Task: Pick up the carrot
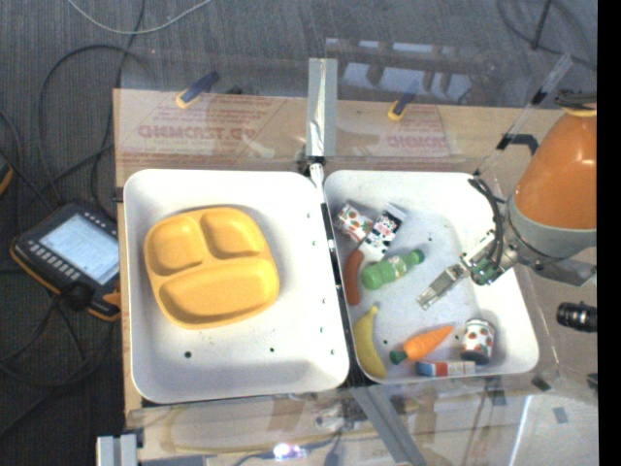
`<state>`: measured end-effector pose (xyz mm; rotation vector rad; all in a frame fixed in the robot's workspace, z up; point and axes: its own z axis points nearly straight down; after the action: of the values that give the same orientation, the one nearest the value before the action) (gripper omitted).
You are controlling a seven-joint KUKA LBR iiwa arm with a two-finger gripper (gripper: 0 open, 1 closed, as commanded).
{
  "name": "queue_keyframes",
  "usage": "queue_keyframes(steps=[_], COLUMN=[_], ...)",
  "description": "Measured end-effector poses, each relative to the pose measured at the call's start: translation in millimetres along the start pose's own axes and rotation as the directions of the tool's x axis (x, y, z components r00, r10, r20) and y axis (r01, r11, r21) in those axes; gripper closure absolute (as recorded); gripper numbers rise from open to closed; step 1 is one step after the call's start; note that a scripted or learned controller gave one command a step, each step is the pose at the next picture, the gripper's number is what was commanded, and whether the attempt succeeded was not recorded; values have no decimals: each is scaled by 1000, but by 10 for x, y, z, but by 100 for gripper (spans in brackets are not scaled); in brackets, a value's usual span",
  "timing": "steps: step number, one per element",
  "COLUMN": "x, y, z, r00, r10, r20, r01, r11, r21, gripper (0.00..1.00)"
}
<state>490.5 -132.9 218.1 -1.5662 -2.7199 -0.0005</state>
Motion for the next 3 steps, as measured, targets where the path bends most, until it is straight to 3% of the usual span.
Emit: queue_keyframes(steps=[1,2,3], x=[10,-586,-583], y=[-65,-349,-324], z=[1231,1277,1180], r00=[983,990,990], r10=[-184,-140,-141], r20=[1,12,14], r01=[184,140,141], r11=[983,990,990], r21=[-1,-11,-16], gripper=[0,0,100])
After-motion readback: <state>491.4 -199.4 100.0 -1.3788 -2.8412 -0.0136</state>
